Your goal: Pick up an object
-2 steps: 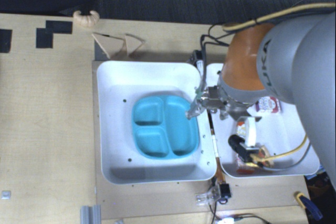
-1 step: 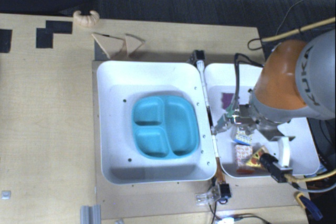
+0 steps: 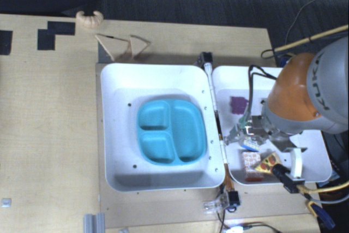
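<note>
The gripper (image 3: 252,136) is lowered into the right bin (image 3: 313,172), just above the small objects (image 3: 256,160) to be picked. Whether its fingers are open cannot be told. A firm closing on one object is needed next.

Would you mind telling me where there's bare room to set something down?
Left bin: bare white floor rings the blue tray, widest at its left. Right bin is crowded: arm above a purple piece and packets.
</note>
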You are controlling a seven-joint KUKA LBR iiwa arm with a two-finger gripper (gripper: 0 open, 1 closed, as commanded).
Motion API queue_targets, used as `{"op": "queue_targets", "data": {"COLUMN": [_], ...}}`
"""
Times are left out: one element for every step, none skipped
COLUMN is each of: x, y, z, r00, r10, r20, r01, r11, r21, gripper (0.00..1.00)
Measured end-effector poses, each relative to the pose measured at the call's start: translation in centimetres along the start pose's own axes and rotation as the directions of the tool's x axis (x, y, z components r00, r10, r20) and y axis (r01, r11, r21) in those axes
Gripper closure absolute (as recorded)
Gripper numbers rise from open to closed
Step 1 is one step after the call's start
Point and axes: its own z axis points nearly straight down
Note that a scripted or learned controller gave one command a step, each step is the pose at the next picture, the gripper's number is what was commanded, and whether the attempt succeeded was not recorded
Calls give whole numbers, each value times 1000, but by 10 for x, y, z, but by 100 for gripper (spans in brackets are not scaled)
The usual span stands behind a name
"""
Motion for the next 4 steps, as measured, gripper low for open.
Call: {"op": "queue_targets", "data": {"x": [-45,-45,-142,-141], "y": [-4,-2,22,22], "z": [52,40,50,51], "r00": [1000,1000,1000,1000], "r10": [2,2,2,2], "r20": [0,1,7,5], "r01": [-2,-2,-2,-2], "r11": [1000,1000,1000,1000], "r21": [-3,-9,-8,-6], "gripper": [0,100,100,0]}}
